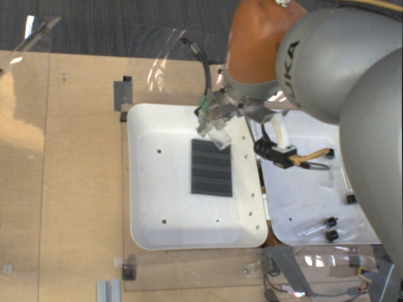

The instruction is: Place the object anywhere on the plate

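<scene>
The claw hangs over the upper edge of the dark grey ribbed rectangular plate. A small pale translucent object sits at its tip, but I cannot tell whether the claw grips it. The step is best done by moving over the plate's middle and lowering before release.

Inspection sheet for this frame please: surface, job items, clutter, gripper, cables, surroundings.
Surface: wooden bench bearing the left bin and right bin side by side.
Job's things: dark ribbed plate lying flat in the left bin; the object to place cannot be made out.
Clutter: small black pieces and a clear tube in the right bin.
Grippers: gripper over the plate's far edge; grasp cannot be told.
Cables: black hose looping to the wrist; loose wires at the bench's near edge.
Surroundings: dark carpet beyond the bench; clear panels on it.
</scene>
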You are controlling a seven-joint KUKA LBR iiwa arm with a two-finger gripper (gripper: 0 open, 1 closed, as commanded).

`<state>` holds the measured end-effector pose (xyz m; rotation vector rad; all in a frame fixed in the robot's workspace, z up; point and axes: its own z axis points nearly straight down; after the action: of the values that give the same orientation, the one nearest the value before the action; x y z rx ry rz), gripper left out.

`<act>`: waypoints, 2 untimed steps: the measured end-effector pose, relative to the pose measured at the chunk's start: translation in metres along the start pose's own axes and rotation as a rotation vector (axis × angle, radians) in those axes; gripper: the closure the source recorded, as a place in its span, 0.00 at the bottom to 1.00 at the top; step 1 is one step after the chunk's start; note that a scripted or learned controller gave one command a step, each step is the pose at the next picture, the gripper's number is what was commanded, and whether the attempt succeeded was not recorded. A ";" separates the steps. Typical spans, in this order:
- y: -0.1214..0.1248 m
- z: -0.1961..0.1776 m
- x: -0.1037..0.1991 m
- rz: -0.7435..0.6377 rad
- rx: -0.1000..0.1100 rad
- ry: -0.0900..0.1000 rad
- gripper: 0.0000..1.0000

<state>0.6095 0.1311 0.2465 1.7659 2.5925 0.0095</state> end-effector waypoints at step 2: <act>0.076 0.027 0.068 -0.969 -0.003 0.000 1.00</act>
<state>0.6559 0.2222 0.2205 0.3541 3.1135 0.0085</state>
